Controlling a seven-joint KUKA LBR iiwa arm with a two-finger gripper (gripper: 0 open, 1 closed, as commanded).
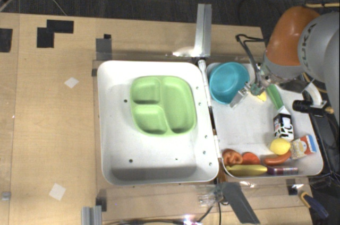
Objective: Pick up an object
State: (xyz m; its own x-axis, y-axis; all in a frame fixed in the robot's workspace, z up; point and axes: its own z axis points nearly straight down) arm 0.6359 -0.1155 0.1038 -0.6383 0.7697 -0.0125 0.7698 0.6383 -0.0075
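The right bin [249, 128] holds a blue bowl [227, 82] tipped at its far left corner. My gripper [248, 93] hangs low beside the bowl's right rim, with a small yellow item [261, 94] just to its right. A green bottle with a black-and-white label [280, 112] lies along the right side. Along the near wall sit a lemon [279, 146], a red-and-white carton [301, 147], a red pepper [232, 157], a banana [247, 170] and a carrot [277, 159].
The left bin [114, 155] holds a green divided plate [162, 104]. A metal post [203, 30] stands behind the wall between the bins. The grey arm with its orange band [287, 38] reaches in from the right, above the right bin's far corner.
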